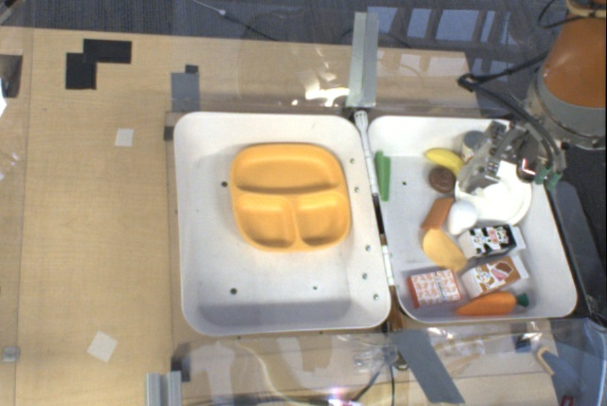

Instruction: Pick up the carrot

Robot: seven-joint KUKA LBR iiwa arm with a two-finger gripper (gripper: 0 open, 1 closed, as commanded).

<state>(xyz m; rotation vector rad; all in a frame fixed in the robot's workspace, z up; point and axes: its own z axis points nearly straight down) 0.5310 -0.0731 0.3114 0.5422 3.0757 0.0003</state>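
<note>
The carrot [487, 304], orange with a green stem end, lies flat along the front edge of the right bin [560, 290], near its front right corner. My gripper [482, 171] hangs over the back of that same bin, above a white bowl [510, 197] and well behind the carrot. It looks open, and nothing shows between its fingers. The arm's orange band [574, 63] is at the right edge of the view.
Packed around the carrot are small cartons [493, 276], a red box [433, 286] and a yellow piece [442, 249]. Further back lie a sausage [437, 212], a banana [443, 158] and a green stick [382, 175]. The left bin [199, 233] holds a yellow divided tray [289, 195].
</note>
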